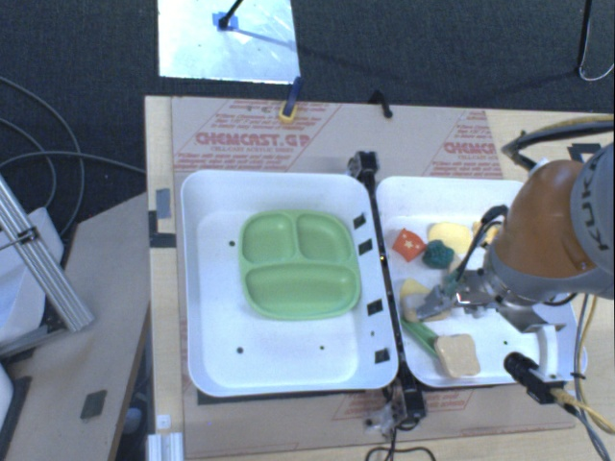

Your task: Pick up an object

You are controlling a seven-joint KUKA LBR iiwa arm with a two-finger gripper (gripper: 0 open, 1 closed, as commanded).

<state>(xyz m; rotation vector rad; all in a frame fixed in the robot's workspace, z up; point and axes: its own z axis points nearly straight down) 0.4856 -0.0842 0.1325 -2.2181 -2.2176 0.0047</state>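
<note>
Camera view, looking down on the bench.

Left bin [207, 257]: shallow, white. Holds one green tray [298, 265] with three compartments, two small at the far side and one long at the near side. The tray lies flat near the bin's middle, well apart from the walls.

Right bin [404, 192]: shallow, white, set just beside the left bin along a black divider strip. Its right part is hidden by the arm. Contents, all in the left half:
- Red block [408, 245], near the divider, with a small orange patch on it.
- Pale yellow piece [448, 234], rounded, to the right of the red block.
- Teal piece [439, 254], small and knobbly, touching the near edge of the pale yellow piece.
- Yellow piece [414, 289], nearer the camera than the red block, just beside the gripper tip.
- Green stick [419, 333], long and thin, lying at a slant toward the near wall.
- Tan slab [458, 355], squarish, at the near wall, touching the green stick's end.

Arm [548, 233]: grey with an orange band, entering from the right, over the right bin.

Gripper [432, 303]: low over the right bin, tip pointing left, between the yellow piece and the green stick. Whether it is spread or pressed together cannot be told, and nothing is seen pinched in it.
</note>
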